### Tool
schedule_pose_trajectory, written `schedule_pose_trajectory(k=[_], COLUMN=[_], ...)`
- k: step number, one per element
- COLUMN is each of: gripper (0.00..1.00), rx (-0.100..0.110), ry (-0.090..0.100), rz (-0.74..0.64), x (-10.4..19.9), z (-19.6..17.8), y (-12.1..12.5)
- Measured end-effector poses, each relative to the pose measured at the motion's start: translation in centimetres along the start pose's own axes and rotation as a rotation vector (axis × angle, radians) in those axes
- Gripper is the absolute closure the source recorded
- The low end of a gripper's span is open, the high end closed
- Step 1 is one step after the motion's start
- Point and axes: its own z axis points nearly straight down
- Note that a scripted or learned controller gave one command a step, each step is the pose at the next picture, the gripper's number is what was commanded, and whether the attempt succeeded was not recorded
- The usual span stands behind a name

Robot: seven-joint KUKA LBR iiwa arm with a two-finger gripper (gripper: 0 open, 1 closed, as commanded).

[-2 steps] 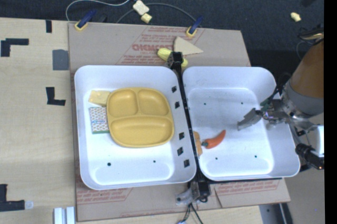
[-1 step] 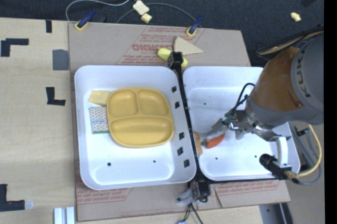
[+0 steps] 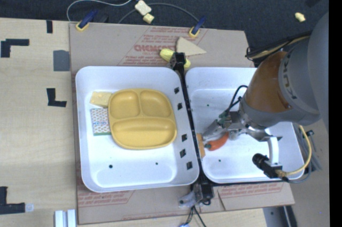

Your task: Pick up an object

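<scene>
Gripper (image 3: 220, 132): finger opening cannot be told. Orange object (image 3: 215, 143) at its 7 o'clock, touching divider; risk: wall blocks closure, object slips.

arm (image 3: 307, 76): KUKA iiwa, fat rounded grey shell w/ smooth joints, comes in over right bin (image 3: 214, 87).
band (image 3: 267, 87): orange, glossy, wraps arm above wrist, tapers twd bin centre.
wrist: grey metal bracket, thin green + black wires running into it.
gripper (image 3: 216, 132): small, dark grey/silver parts, above bin floor.
cable (image 3: 299, 162): yellowish loop w/ black connector (image 3: 264, 163), nr bin's front right corner.
</scene>
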Motion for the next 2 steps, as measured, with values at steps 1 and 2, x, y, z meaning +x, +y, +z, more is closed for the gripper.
schedule_pose_trajectory(k=[1,2], gripper=[1.0,1.0], rx=[0.001,-0.012], ry=[0.001,0.0], rz=[0.0,-0.006], x=[0.1,5.7], z=[-1.2,-9.3], y=[-0.1,4.4])
